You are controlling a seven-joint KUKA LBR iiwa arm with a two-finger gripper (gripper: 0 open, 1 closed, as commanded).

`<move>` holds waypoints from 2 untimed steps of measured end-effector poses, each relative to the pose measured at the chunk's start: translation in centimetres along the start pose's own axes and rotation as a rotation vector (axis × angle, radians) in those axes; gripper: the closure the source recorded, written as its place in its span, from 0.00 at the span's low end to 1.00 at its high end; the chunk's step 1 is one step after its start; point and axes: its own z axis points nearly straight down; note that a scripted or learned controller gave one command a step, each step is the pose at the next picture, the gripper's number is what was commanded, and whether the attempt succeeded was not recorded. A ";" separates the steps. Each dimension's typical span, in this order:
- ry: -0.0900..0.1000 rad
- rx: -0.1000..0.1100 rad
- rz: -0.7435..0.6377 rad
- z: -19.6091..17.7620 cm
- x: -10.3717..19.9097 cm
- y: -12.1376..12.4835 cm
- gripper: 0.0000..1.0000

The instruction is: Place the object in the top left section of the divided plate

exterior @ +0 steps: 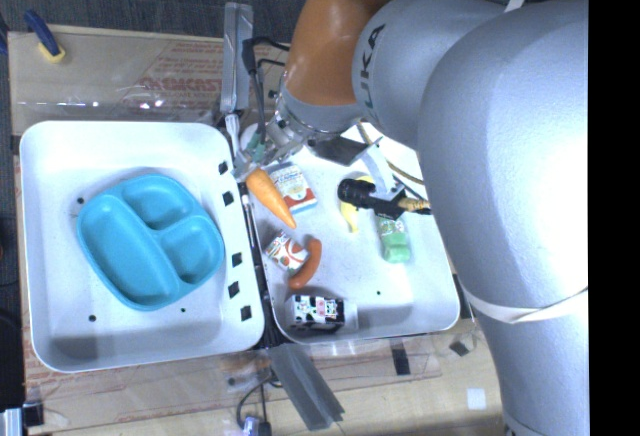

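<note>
The carrot (271, 197), a toy one in orange, is what we take to be the object, since it lies closest to the claw (262, 146). It rests in the right bin (430, 309), hard against that bin's left wall, and runs on a slant with its thick end at about 11 o'clock and its pointed tip at about 5 o'clock. From the claw the carrot sits at roughly 5 o'clock, its thick end just beside the claw and perhaps touching it; we cannot tell which.

The claw hangs over the upper left corner of the right bin, near the seam between the two bins. The arm (480, 104) and its orange band (330, 44) crowd in above it, so we cannot tell whether the claw is open or closed, and we see nothing clearly held in it.

The divided plate (150, 239) is blue and lies in the left bin (50, 324), at about 8 o'clock from the claw and well apart from the carrot. All its sections look bare.

Elsewhere in the right bin we see a small red and white carton (294, 188) just beside the carrot at 1 o'clock, a sausage (306, 262) at 5 o'clock, a black and white box (318, 311) near the lower wall, and a pale green block (394, 241) toward 3 o'clock.
</note>
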 end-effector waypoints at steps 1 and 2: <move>0.001 0.003 0.006 0.1 3.5 1.4 1.00; 0.000 0.002 -0.005 7.6 7.1 5.8 1.00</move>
